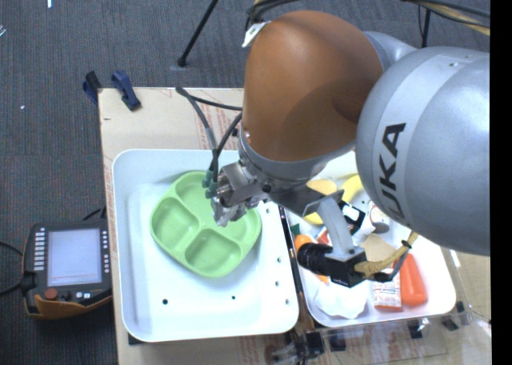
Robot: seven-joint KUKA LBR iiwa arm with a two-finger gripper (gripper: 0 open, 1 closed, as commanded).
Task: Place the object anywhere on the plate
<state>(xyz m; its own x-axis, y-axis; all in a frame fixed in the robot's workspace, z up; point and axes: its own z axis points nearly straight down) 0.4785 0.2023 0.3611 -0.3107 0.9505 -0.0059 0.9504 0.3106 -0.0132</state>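
While the gripper (226, 210) hung low over the green plate (188, 235), jaw state unreadable and no object (214, 188) discernible between or beneath its fingers, any release risked landing off-compartment or tipping the plate's rim.

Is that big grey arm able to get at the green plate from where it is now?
Probably yes. The gripper already hangs right over the green plate in the left bin, and nothing stands between them. The plate's compartments look bare, so the way down seems free.
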